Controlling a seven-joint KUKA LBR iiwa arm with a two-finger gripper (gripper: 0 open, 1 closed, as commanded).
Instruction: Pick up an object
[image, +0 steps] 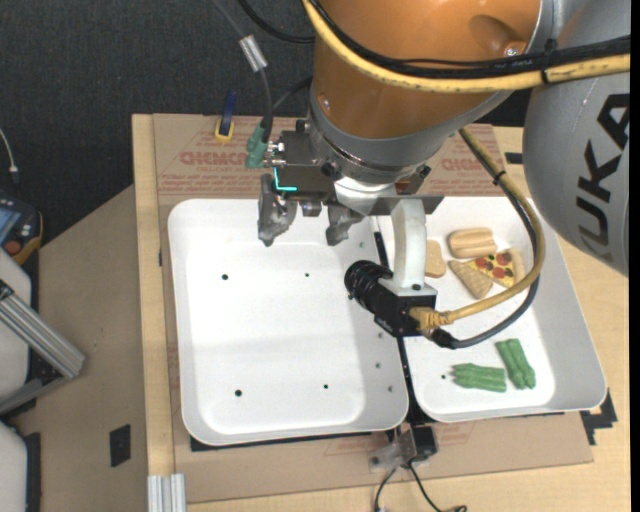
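Note:
My gripper (303, 231) hangs over the far edge of the left bin (270, 340), its two grey fingers spread apart with nothing between them. In the right bin (560, 350) lie a hot-dog bun (471, 242), a pizza slice (487, 270), a tan cookie-like piece (434, 259) partly hidden by the arm, and two green bean pods (479, 377) (517, 362) near the front. All of these objects sit well to the right of the gripper.
A black cable fitting (385, 293) and a yellow hose hang from the arm over the divide between the bins. The arm's big orange and grey body covers the top right. The bins rest on a cardboard sheet (190, 135).

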